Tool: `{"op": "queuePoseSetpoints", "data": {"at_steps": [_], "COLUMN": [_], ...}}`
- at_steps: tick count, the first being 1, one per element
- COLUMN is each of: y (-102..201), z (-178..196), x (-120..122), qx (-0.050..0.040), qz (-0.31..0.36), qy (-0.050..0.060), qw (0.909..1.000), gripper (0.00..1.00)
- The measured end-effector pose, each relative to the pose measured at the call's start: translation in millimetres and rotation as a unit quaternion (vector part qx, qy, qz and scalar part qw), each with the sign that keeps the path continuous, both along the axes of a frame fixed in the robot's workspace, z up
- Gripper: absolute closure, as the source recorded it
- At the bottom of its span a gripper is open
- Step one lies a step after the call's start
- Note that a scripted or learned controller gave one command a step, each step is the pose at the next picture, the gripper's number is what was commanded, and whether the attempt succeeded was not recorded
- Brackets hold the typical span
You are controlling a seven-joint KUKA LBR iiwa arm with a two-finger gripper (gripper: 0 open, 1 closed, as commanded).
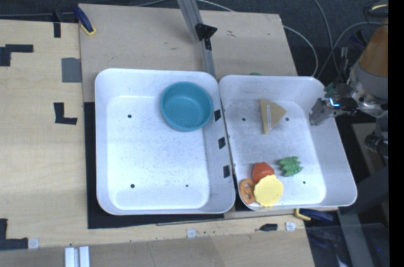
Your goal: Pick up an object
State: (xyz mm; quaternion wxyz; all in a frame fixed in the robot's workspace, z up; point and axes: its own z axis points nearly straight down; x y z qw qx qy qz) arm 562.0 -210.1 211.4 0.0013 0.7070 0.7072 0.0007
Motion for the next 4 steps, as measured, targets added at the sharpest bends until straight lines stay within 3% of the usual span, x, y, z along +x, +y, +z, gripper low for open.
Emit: {"op": "queuePoseSetpoints", "data": {"at_steps": [1,4], "y": [0.1,153.6], "z": [20.0,1.2], "x": [0.3,-14.9], "qx": [0.0003,0.0009], "qz": [0.0,0.002], "qy": [0.001,0.002], "qw": [1.0,1.0], "gripper": [1.0,1.0]}}
